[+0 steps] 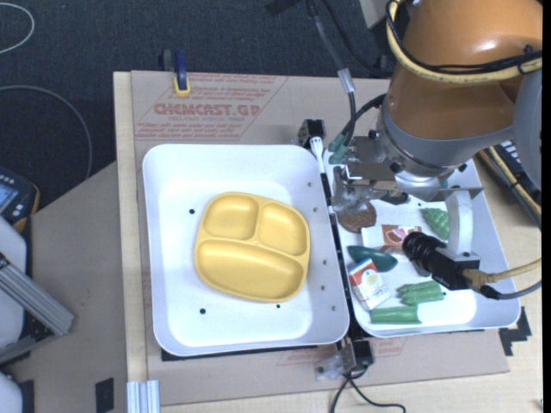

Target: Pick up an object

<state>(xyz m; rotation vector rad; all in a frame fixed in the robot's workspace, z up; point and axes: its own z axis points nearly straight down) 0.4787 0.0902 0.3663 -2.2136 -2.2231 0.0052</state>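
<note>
Tool [351,198] is hanging low over the left end of the right bin [491,312], just above a brown round piece [355,218]; I cannot tell how it is set from my screen. Beside it, I am seeing a teal piece [372,257], a red-and-white packet [371,285] and green pieces [419,293] lying in that bin. A yellow divided tray [252,246] is sitting in the left bin [172,231] on the table [138,127].

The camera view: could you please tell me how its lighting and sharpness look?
In the camera view, light is even and soft; the yellow divided tray is sharp with mild sheen; the left bin is bright white, nearly overexposed; the arm looms large and slightly soft, shading the right bin.
</note>
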